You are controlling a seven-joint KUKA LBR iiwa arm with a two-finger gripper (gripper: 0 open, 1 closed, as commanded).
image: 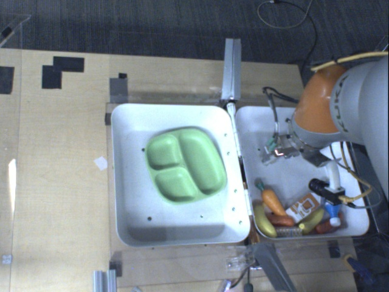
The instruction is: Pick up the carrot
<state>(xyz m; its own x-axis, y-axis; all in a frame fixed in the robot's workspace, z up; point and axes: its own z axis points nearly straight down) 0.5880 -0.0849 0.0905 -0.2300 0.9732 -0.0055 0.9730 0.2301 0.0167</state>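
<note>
Orange carrot (273,202) lies just below the gripper (273,152); finger spread unclear. Descend centred, straddling its width.

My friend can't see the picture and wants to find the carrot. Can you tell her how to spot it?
Find the two white bins; pick the right-hand bin, beside the one holding the green tray. Toys are heaped along its near edge. The carrot lies at the left of that heap, just above the yellow banana: it is the bright orange, pointed one with a little green top.
</note>
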